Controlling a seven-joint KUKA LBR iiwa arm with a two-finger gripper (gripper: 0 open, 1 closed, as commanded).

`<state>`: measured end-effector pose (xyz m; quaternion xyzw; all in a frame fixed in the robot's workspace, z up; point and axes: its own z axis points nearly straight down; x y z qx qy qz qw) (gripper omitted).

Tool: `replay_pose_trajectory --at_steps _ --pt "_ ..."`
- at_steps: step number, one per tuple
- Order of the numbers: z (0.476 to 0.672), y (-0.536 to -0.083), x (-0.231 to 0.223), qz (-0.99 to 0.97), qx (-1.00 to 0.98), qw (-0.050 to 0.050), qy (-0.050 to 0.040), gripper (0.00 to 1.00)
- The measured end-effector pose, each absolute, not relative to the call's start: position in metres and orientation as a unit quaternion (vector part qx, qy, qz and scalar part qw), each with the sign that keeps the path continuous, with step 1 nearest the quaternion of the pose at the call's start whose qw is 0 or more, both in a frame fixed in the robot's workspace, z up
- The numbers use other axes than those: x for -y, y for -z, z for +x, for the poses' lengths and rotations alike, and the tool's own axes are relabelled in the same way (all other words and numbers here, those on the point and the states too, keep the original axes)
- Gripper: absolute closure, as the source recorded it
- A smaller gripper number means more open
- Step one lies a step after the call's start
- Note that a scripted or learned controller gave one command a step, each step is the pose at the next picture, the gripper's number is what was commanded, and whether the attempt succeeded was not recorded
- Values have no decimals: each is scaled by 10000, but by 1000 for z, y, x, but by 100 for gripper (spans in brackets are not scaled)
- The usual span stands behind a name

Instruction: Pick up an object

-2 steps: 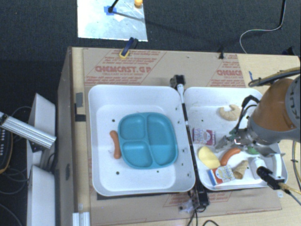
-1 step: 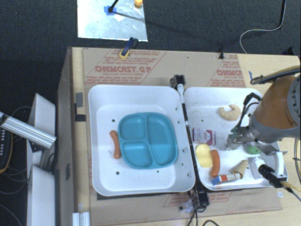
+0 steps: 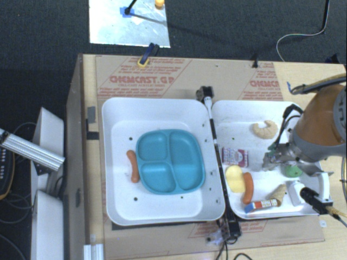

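The gripper (image 3: 271, 160) hangs low in the right bin (image 3: 234, 110), near the counter's right edge; whether its fingers are parted cannot be told; the nearest objects, the pink packet (image 3: 235, 156) and green piece (image 3: 293, 171), flank it; centring squarely over one before closing seems wise.

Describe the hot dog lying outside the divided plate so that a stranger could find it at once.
Start at the left bin, which holds a blue divided plate. Just off the plate's left edge lies the hot dog, lengthwise on the white floor. Unlike the sausage in the right bin, nothing lies against it.
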<state>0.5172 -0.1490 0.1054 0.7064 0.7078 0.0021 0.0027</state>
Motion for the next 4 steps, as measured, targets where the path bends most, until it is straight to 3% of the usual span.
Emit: replay_pose_trajectory --at_steps 1,2,3,4 --pt "517 -105 149 7065 -7077 27 -21 0" --pt "605 -166 125 7059 -7083 16 -14 0" --pt "558 -97 95 7064 -7078 21 -17 0" --pt "494 -84 85 7068 -7074 3 -3 0"
